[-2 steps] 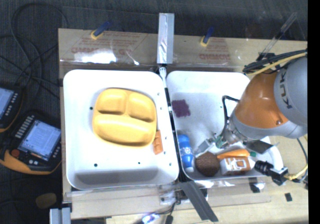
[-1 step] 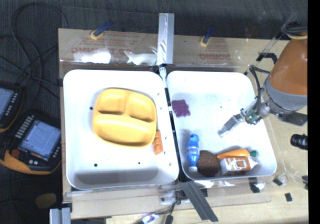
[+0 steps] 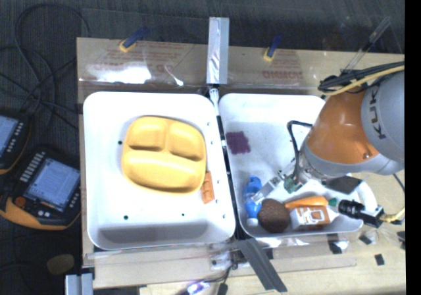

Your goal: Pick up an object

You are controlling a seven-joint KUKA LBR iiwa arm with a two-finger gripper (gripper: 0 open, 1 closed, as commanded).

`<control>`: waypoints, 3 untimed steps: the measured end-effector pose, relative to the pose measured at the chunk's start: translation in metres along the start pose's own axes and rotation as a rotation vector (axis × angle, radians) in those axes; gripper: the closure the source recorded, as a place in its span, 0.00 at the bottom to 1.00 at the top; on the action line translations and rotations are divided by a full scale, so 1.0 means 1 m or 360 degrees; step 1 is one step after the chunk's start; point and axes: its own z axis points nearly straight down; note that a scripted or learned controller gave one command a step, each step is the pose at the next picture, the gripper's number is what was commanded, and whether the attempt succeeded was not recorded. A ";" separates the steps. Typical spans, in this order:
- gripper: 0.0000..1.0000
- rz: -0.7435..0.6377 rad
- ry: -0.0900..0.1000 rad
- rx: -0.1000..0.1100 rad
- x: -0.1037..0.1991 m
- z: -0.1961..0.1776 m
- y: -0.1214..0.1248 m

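- Objects for picking lie in our right bin (image 3: 263, 129): a brown ball (image 3: 273, 214), a blue bottle (image 3: 252, 196), an orange-and-white carton (image 3: 309, 213) and a purple patch (image 3: 237, 143).
- Our gripper (image 3: 288, 180) hangs just above them; its state we cannot tell.
- Our left bin (image 3: 105, 221) holds a yellow divided tray (image 3: 164, 153).

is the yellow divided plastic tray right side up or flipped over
Right side up: the yellow divided plastic tray shows its three hollow compartments facing the camera.
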 end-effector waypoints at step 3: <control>0.00 -0.0282 0.0035 0.0033 -0.020 -0.070 0.116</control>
